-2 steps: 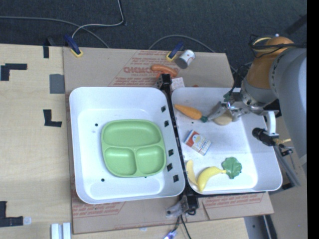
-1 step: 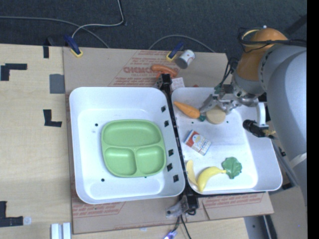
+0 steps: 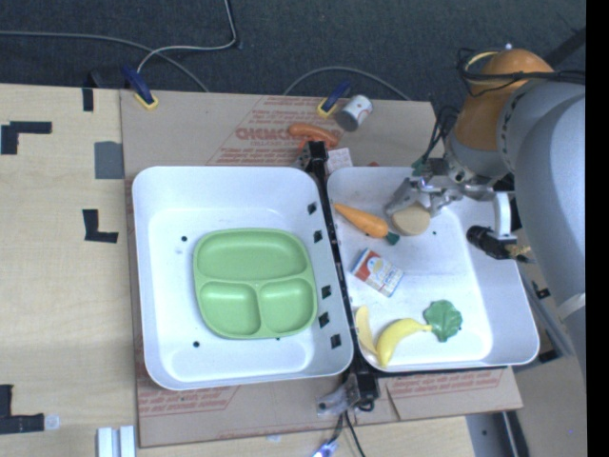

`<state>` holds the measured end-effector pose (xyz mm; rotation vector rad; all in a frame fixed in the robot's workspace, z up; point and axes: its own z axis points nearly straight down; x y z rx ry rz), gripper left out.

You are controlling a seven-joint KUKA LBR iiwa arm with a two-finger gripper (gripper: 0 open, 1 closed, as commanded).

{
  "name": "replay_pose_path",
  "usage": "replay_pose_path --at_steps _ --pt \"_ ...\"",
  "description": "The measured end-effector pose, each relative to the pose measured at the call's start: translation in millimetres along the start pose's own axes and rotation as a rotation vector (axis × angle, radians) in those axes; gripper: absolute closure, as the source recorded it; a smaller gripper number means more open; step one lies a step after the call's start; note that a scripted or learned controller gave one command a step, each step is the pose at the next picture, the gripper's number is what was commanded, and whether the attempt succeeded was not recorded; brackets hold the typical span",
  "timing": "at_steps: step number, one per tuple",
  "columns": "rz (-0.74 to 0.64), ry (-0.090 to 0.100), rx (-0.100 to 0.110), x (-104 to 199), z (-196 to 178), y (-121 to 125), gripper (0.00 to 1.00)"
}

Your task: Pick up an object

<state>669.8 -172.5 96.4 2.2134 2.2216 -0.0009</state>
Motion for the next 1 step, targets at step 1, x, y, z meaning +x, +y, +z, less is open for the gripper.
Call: replay_pose_path --at_steps 1 --pt "0.002 0.004 0.004 48.0 -20.4 -1.1 1.00"
